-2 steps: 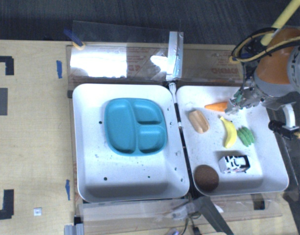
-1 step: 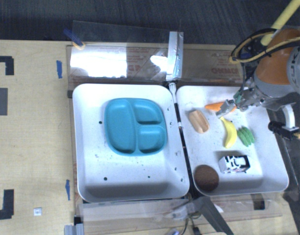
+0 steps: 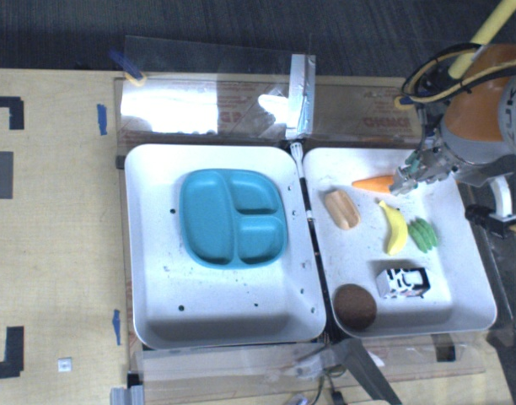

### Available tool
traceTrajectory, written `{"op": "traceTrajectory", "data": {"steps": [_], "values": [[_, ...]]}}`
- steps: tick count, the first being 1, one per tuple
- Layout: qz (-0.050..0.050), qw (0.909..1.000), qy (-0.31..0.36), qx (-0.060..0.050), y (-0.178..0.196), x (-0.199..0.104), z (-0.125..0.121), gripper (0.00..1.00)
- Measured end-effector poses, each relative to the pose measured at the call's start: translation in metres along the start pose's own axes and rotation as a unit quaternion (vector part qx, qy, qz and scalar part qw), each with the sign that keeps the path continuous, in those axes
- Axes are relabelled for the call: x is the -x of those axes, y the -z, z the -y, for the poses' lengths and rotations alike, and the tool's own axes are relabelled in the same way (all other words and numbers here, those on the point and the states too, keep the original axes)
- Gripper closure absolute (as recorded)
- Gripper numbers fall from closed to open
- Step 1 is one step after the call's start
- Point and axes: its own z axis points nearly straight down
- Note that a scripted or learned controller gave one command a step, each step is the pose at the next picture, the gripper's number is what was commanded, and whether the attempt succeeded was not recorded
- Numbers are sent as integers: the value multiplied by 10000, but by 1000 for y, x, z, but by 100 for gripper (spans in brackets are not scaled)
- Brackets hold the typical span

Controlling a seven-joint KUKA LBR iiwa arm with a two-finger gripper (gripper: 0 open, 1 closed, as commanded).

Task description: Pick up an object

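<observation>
Your gripper [image 3: 407,180] is parked low over the right bin [image 3: 473,298], right at the fat end of the toy carrot [image 3: 374,185], so I'd guess that's the pick. I can't tell if it's open or closed from up here, too small and cluttered.

The carrot lies flat near the bin's back wall, long axis running roughly left-right, tip pointing left toward the bread roll [image 3: 341,208]. The banana [image 3: 395,229] and green veggie [image 3: 424,234] sit just below. The blue divided plate [image 3: 233,217] has the left bin [image 3: 148,294] to itself, well out of the way.
</observation>
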Motion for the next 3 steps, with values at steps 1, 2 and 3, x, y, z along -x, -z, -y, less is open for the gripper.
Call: {"op": "traceTrajectory", "data": {"steps": [1, 2, 3], "values": [[-147, 9996, 125, -208, -41, 11, -8, 100], [-148, 9996, 126, -199, -42, 10, -8, 0], [-132, 9984, 526, -163, 6, 46, -3, 0]]}}
